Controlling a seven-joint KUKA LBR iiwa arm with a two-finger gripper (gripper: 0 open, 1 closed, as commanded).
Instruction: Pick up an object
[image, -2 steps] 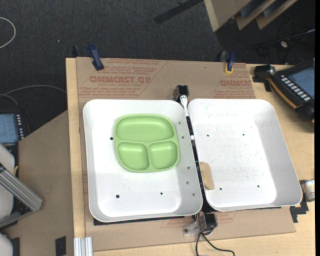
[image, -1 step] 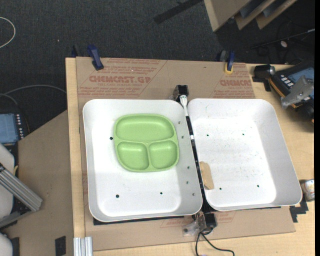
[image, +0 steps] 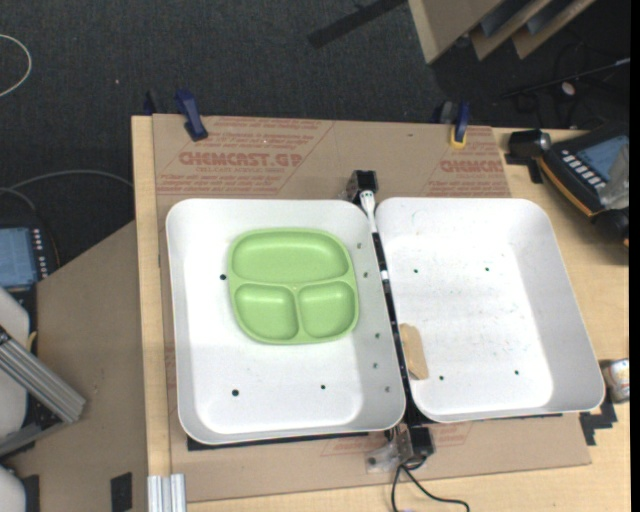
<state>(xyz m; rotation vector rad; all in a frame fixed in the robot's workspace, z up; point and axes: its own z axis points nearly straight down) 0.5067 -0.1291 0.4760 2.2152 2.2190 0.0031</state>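
Observation:
A light green plate (image: 293, 285) with three compartments lies flat in the left white bin (image: 200, 380), toward its upper middle. The right white bin (image: 480, 300) sits beside it, with a strip of tan tape (image: 413, 352) on its lower left rim.
Both bins rest on a brown cardboard sheet (image: 250, 155) held by a blue clamp (image: 190, 115) and a yellow clamp (image: 459, 128) at the back. A black handheld device (image: 575, 170) lies at the far right. Cables run below the bins (image: 410, 470).

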